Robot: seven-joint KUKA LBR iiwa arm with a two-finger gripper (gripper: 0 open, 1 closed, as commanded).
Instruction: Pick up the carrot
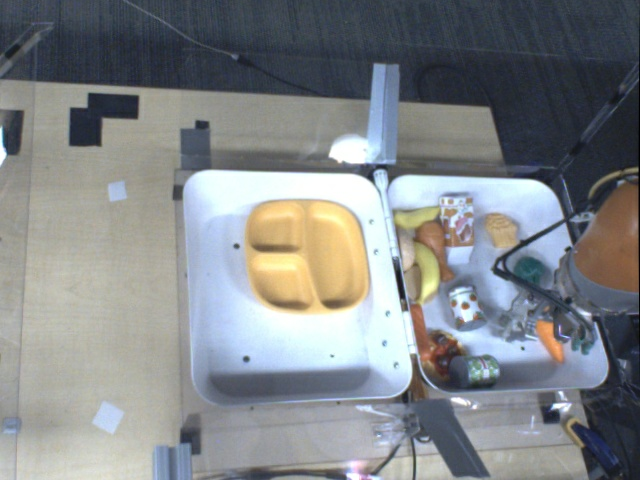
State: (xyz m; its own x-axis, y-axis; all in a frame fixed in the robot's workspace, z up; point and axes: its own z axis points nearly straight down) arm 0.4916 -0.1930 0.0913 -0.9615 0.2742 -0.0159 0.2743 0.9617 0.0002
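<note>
The carrot (pixel 550 341) is a short orange piece lying near the right bin's front right corner. My gripper (pixel 527 323) hangs low over the bin floor just left of the carrot, touching or nearly touching its left end. The metal gripper parts and cables blur together here. The arm's orange band (pixel 608 250) sits above and to the right, at the bin's right wall.
The right bin (pixel 500 184) also holds two bananas (pixel 426 271), a patterned box (pixel 456 218), a cookie (pixel 501 231), a green object (pixel 531 268), a small tin (pixel 464 306) and a green can (pixel 479 370). In the left bin (pixel 215 288) lies a yellow divided plate (pixel 305 255).
</note>
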